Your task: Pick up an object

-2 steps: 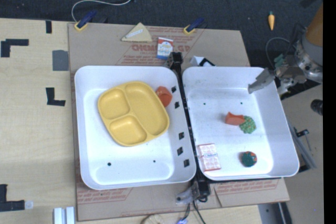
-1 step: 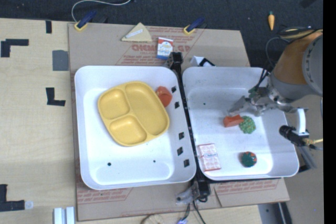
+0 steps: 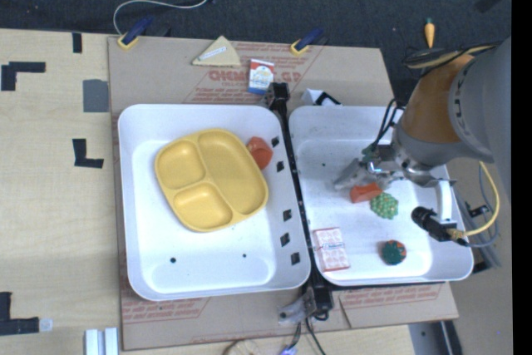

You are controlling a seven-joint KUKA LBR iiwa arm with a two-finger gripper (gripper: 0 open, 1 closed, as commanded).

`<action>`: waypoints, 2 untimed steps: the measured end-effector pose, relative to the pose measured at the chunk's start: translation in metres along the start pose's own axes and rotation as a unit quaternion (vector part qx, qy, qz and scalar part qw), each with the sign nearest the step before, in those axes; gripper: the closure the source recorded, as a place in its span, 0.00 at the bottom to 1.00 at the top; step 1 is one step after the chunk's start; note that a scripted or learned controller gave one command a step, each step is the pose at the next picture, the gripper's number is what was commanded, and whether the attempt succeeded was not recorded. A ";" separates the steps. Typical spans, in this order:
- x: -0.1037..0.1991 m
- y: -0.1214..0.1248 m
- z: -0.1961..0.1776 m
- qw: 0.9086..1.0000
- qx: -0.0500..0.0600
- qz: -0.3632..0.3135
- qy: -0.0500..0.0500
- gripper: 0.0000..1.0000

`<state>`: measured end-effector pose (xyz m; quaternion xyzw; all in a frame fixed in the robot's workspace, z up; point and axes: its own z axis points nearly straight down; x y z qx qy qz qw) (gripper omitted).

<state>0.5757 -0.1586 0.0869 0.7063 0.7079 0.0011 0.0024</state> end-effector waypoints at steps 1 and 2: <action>0.000 0.000 -0.009 1.000 0.000 0.000 -0.001 1.00; 0.065 0.009 -0.096 1.000 0.002 0.000 0.001 1.00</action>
